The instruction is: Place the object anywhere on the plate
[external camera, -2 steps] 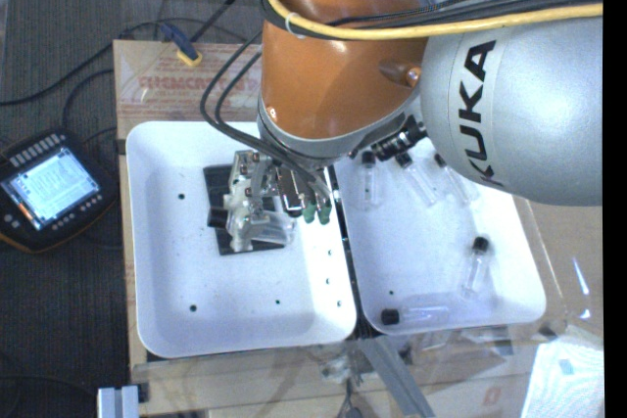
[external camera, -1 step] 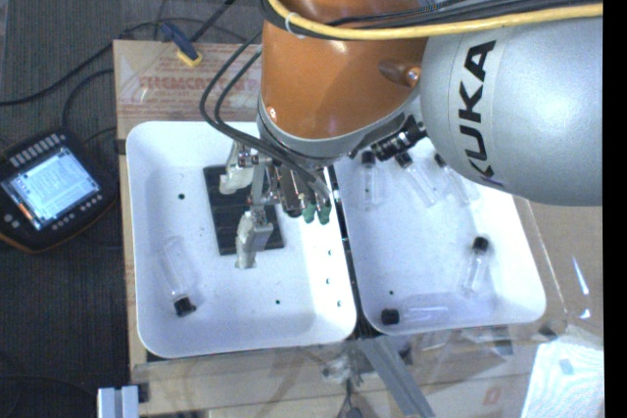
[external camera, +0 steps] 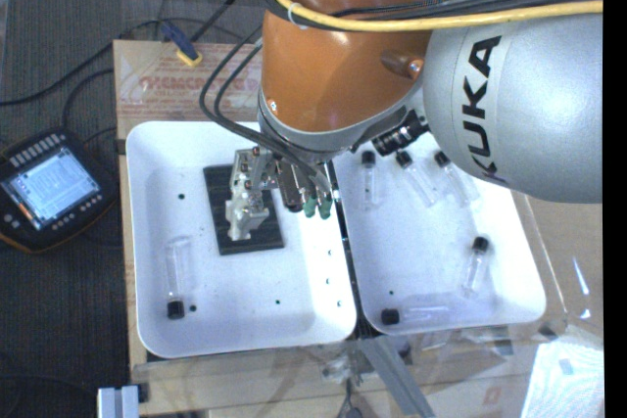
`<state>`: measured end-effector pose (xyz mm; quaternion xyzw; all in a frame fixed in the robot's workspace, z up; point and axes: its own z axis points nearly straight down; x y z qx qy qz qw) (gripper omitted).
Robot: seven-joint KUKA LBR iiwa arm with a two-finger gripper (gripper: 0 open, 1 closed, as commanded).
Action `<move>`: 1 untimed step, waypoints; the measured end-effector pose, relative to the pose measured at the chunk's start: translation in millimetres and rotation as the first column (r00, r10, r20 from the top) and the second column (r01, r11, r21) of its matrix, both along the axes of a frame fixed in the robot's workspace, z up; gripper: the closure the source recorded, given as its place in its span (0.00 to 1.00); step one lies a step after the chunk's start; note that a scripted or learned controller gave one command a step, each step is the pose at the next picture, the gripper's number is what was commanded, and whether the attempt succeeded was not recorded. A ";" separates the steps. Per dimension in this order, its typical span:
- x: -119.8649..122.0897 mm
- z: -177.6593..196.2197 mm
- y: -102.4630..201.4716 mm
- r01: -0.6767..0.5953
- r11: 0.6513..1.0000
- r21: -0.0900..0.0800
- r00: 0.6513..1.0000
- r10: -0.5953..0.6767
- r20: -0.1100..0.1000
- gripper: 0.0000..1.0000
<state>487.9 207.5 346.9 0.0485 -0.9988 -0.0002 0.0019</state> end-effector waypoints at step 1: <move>-0.1 -0.1 0.2 0.000 1.000 0.000 1.000 0.000 0.000 0.00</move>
